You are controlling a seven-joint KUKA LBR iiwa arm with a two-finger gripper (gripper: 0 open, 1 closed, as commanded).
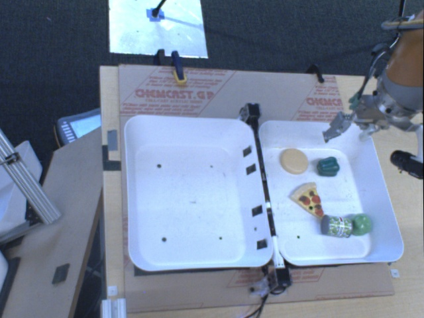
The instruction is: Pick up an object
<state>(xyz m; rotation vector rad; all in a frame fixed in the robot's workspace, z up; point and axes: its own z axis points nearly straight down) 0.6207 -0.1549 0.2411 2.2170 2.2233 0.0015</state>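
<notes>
Two fingers of the gripper [350, 126] are hanging spread apart and empty above the right bin [381, 197], touching nothing.

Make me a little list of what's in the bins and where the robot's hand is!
right bin: holds four toys
round tan cookie-like disc: far side, beside the dark green block
small dark green block: right of the disc
toy pizza slice: middle
grey can with a green end: near side, lying down
left bin: white
gripper: above the right bin's far edge, holding nothing visible
</notes>
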